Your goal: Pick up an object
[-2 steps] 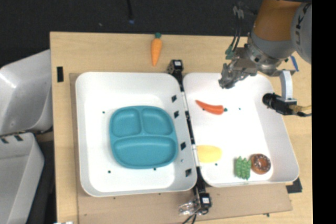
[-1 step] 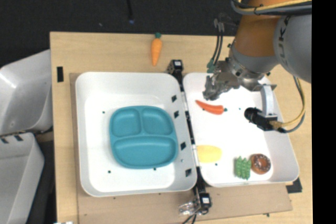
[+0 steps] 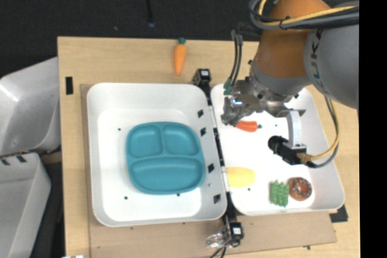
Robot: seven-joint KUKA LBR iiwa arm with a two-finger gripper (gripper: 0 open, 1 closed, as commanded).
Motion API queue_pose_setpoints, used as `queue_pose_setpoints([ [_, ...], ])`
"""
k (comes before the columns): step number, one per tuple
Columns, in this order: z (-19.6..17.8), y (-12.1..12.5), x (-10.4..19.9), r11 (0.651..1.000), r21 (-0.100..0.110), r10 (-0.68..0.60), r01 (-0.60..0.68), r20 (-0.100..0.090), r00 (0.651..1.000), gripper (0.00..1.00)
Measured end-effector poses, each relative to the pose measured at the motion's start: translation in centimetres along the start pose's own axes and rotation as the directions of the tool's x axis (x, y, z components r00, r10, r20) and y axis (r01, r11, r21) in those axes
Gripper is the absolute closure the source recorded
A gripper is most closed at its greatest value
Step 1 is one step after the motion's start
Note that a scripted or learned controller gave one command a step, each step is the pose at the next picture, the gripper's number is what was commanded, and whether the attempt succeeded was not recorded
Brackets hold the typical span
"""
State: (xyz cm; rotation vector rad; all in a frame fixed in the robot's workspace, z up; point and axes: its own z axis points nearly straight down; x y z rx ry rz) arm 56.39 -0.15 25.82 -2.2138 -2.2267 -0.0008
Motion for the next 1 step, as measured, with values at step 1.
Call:
queue_pose_setpoints([
  [1, 0.11, -1.71, 4.36, 1.0, 0.0, -0.001, 0.001, 0.0, 1.0, 1.0],
])
